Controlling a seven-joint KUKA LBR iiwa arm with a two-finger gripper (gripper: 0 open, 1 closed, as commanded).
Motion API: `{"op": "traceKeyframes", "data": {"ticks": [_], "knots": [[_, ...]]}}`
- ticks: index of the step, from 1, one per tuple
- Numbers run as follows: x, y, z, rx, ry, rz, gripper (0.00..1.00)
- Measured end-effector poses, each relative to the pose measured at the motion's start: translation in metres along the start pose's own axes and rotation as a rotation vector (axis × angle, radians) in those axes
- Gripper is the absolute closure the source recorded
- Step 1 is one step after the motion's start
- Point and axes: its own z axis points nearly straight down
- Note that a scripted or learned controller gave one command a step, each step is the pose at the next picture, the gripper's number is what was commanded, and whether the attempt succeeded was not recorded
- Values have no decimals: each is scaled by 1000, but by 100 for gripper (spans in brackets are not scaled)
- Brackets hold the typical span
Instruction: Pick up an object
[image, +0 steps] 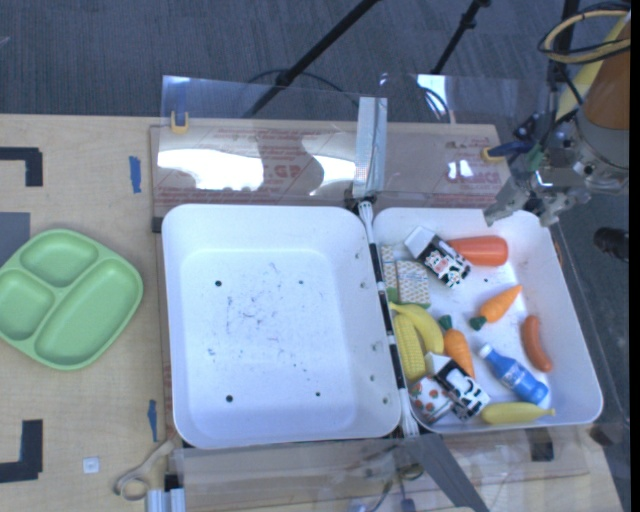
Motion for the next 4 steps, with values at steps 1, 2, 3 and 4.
{"op": "traceKeyframes", "data": {"ticks": [1,2,3,4], "knots": [[-7,-59,126,-1,0,-192,0],[-38,-74,161,-4,-2,-397,0],[-39,-72,149,-10,-4,-395,100],[-12,-24,70,-3,-2,-324,100]]}}
